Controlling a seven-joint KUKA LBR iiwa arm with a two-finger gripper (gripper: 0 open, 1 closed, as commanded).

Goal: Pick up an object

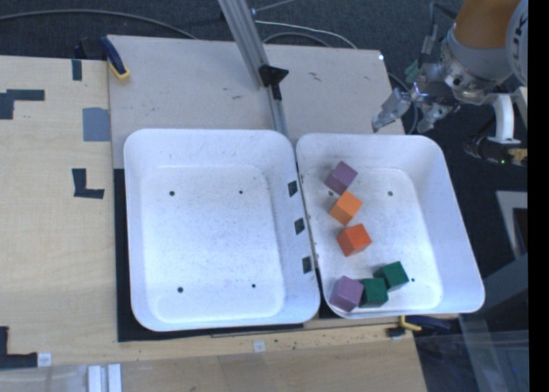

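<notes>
The end effector (403,111) hovers above the right bin's (446,210) far rim, its fingers spread and holding nothing. Inside that bin lie two purple cubes (340,177), two orange cubes (346,208) and two green cubes (395,274).

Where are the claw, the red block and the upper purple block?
claw (410,110), camera view, between its fingertips, above the right bin's far rim
red block (354,238), camera view, its top face
upper purple block (341,177), camera view, its top face

grey arm (489,34) with orange band, black cables, small metallic claw (403,111).
</notes>
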